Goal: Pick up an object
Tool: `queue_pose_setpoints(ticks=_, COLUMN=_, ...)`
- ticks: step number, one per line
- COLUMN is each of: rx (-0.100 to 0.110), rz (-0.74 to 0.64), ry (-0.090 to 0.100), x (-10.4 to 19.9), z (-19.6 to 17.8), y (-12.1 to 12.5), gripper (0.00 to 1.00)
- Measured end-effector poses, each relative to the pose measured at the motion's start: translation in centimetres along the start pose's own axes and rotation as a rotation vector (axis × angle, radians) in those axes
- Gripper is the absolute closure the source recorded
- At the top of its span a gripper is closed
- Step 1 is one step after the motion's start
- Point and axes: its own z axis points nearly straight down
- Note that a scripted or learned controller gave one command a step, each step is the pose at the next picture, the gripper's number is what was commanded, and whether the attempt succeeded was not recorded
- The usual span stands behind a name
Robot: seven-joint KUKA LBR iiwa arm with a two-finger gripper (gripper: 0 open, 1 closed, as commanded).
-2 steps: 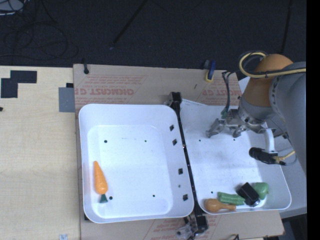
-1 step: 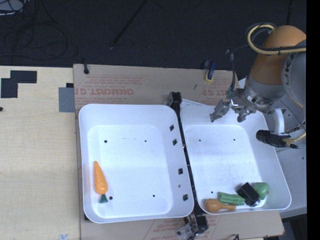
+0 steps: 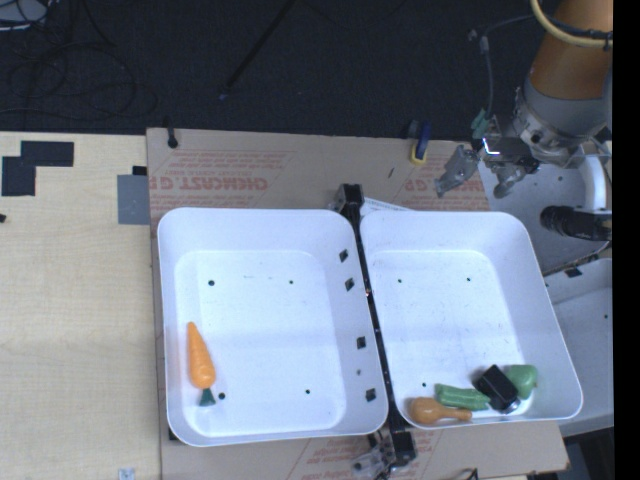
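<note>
An orange toy carrot [image 3: 200, 358] with a dark green stub lies near the front left corner of the left bin [image 3: 255, 230]. In the right bin [image 3: 450, 230], at the front right corner, sit a black block [image 3: 497, 387], a green piece [image 3: 462, 397], a second green piece [image 3: 523, 376] and an orange pear-shaped toy [image 3: 437, 411], bunched together. My gripper [image 3: 482, 173] hangs above the bench behind the right bin's far right corner, well away from all of them. Its two fingers are spread apart with nothing between them.
The bins stand side by side on a brown cardboard sheet [image 3: 290, 168], joined by a black clip strip [image 3: 362, 298]. A light wooden table [image 3: 70, 308] lies to the left. A yellow-blue clamp [image 3: 420, 143] sits on the cardboard's far edge. Dark floor with cables lies behind.
</note>
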Motion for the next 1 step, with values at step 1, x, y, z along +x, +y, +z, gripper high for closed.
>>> queue_pose_setpoints(ticks=1, rx=0.02, rz=0.006, ry=0.002, x=0.22, z=23.13, y=-6.35, gripper=0.0)
